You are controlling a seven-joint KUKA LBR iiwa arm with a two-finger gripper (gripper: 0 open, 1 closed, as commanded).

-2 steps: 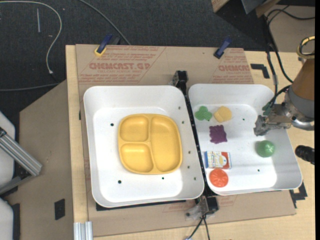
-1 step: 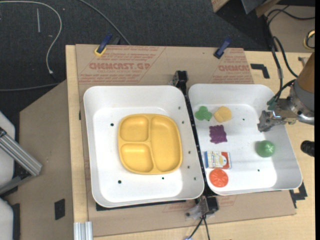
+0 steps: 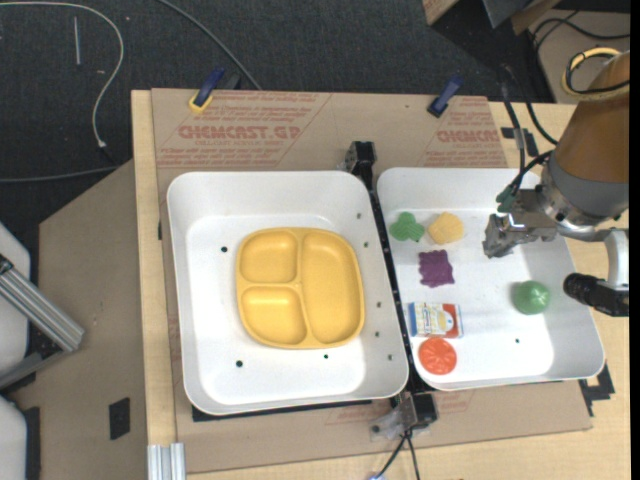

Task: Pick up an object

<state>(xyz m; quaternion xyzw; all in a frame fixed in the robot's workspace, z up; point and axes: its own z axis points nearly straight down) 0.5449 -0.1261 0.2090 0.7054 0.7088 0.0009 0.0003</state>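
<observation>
In the right bin (image 3: 560,363) lie several small objects: a green leafy piece (image 3: 406,228), a yellow lump (image 3: 446,229), a purple piece (image 3: 434,267), a green ball (image 3: 531,297), a small white carton with a red and blue label (image 3: 434,320) and a red-orange disc (image 3: 437,355). My gripper (image 3: 499,243) hangs over the bin's upper middle, right of the yellow lump and above-left of the green ball. No object shows between its fingers.
The left bin (image 3: 190,268) holds a yellow tray with three compartments (image 3: 300,287). Both bins rest on a cardboard sheet (image 3: 160,168) with blue clips at its far edge. Black clamps (image 3: 360,155) sit between the bins. Cables run at the right.
</observation>
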